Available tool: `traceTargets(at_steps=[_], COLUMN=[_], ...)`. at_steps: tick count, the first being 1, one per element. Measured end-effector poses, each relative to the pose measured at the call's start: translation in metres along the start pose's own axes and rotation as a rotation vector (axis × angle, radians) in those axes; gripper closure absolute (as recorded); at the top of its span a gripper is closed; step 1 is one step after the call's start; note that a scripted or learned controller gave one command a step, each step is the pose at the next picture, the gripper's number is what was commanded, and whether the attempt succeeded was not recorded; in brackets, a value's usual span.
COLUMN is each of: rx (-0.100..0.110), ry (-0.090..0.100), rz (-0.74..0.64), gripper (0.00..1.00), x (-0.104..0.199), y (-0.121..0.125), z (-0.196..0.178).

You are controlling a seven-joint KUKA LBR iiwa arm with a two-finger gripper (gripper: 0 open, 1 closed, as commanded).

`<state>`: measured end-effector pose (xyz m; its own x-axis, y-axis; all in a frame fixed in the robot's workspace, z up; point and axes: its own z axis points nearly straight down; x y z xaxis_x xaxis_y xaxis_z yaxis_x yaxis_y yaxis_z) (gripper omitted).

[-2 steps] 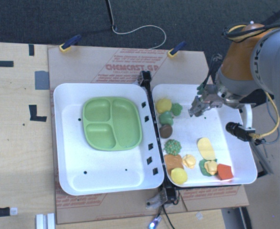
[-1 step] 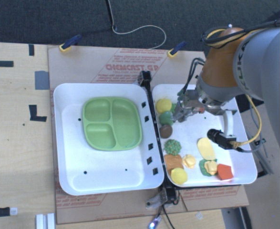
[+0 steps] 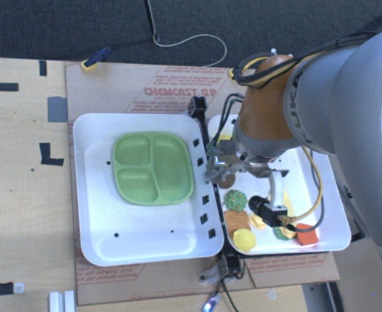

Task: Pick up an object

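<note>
The right bin (image 3: 330, 236) holds several small toy foods: a green broccoli-like piece (image 3: 235, 200), a tan block (image 3: 236, 220), a yellow ball (image 3: 244, 240), an orange-red block (image 3: 307, 237) and a small yellow piece (image 3: 259, 222). My gripper (image 3: 222, 173) is low at the left side of this bin, close to the wall between the bins and just above the broccoli piece. The grey and orange wrist hides much of the bin's back half. I see nothing held in the gripper.
A green divided plate (image 3: 154, 168) lies in the left bin (image 3: 93, 194). A black clip strip (image 3: 207, 174) runs along the divide between the bins. Both bins rest on a cardboard sheet (image 3: 164, 90). A cable (image 3: 177, 41) trails at the back.
</note>
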<state>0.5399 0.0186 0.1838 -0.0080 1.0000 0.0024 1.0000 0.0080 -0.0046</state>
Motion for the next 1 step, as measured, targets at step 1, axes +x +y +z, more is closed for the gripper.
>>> traceTargets(at_steps=[1], rx=[-0.01], ry=[-0.003], rz=[0.01], gripper=[1.0], x=[-0.0349], y=[-0.054], z=[-0.0976])
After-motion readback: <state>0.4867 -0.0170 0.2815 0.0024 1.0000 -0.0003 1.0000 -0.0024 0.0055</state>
